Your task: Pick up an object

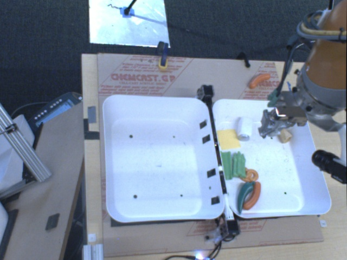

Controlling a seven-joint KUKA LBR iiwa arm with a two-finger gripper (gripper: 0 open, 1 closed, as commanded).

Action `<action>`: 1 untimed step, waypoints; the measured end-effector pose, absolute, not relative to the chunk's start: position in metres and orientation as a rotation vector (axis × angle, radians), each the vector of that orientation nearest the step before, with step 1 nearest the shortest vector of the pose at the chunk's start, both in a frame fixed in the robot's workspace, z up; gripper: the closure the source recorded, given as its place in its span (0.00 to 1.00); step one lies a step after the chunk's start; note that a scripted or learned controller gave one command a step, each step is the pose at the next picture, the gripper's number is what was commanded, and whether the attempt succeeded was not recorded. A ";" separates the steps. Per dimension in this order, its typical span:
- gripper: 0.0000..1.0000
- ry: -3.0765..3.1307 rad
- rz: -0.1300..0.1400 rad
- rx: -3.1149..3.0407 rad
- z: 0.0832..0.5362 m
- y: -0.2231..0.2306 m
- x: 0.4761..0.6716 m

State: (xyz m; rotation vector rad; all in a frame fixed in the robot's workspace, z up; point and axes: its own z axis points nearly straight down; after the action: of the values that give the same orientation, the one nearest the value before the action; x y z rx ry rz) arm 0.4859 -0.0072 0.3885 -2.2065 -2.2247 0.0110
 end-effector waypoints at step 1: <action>1.00 -2.238 -0.022 -2.220 0.523 0.025 0.495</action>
State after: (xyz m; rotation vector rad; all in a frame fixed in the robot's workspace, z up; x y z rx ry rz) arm 0.4949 0.0255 0.5233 -2.2201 -2.2384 -0.0223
